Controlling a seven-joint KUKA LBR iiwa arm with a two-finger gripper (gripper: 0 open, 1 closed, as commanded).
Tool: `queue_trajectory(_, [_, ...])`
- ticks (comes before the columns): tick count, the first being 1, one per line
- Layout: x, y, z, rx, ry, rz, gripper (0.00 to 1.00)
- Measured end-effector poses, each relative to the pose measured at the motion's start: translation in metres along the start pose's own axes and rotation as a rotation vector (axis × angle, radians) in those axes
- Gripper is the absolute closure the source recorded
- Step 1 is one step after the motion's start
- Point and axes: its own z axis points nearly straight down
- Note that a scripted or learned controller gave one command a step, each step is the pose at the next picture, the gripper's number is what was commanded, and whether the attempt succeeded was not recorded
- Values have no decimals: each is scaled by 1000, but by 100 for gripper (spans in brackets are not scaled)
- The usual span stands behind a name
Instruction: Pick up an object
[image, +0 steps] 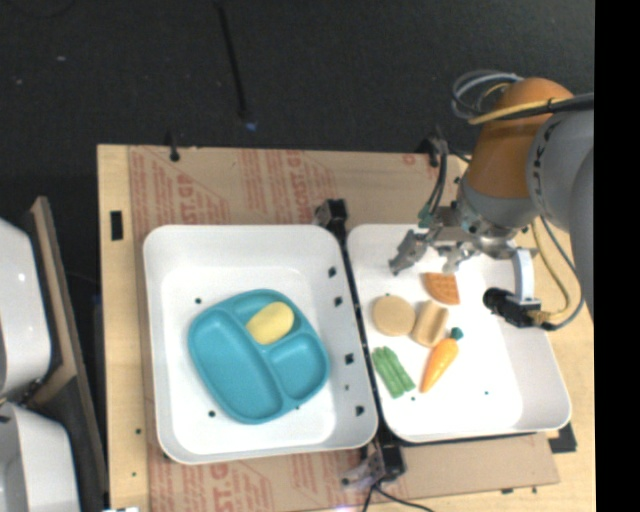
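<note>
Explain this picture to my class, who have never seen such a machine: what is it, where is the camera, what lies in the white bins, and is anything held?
The camera is fixed above a bench and looks down at a slant. The grey machine with the orange band is a robot arm reaching in from the picture's right. At its end is a two-finger gripper, hanging open over the right shallow white bin; nothing sits between its fingers.

That bin holds toy food: a round tan biscuit-like piece, a beige block, an orange wedge-shaped piece, an orange carrot with a green tip and a green ridged strip.

The left shallow white bin holds a blue divided plastic plate with a yellow oval lump in one compartment.
</note>
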Motion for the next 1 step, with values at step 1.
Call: queue_trajectory(1, [-2, 7, 58, 1, 0, 0, 0])
